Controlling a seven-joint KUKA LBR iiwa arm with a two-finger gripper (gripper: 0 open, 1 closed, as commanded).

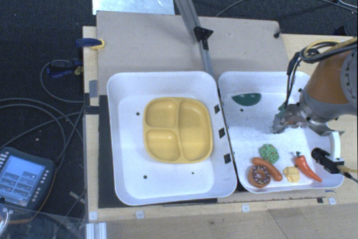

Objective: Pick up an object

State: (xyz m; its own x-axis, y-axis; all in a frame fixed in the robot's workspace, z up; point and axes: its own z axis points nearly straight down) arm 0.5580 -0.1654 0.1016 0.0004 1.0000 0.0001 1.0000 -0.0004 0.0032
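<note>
The right bin (240, 137) holds several toy foods near its front edge: a green broccoli piece (269, 152), a red sausage (267, 168), a brown doughnut (260, 176), a small yellow piece (291, 174) and an orange-red carrot or pepper (306, 167). A dark green bowl-shaped piece (246, 99) lies at the back of that bin. My gripper (281, 122) hangs low over the right bin's middle, above and slightly right of the broccoli. Nothing shows between its tips.
The left bin (128, 176) bears a yellow divided plate (178, 129). A slanted metal pole (187, 3) stands behind the bins. Cables and a control pendant (19, 173) lie off the bench at the left.
</note>
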